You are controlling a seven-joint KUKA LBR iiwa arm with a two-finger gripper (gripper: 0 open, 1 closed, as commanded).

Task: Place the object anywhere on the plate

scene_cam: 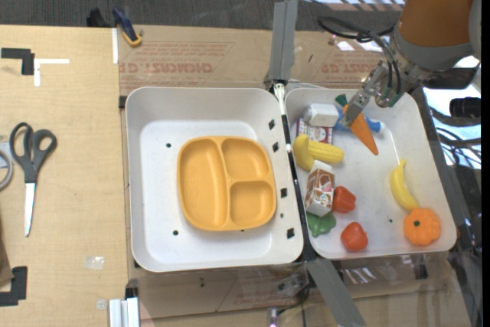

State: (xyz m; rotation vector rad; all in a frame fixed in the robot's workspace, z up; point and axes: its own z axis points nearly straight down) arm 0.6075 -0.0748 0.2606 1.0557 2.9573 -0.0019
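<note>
Your tool [358,108] grips the orange plastic carrot [364,135] by its top in the right white bin [429,165], well apart from the yellow three-compartment plate [227,183].

Two white bins [145,188], one yellow plate [227,182], one carrot [364,132], one banana [402,186], one corn cob [318,151], one orange [423,227], one pair of scissors [31,157].

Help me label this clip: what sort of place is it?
Probably a robot lab bench: a grey arm over two white bins, toy food such as a carrot, and scissors on the bench.
</note>
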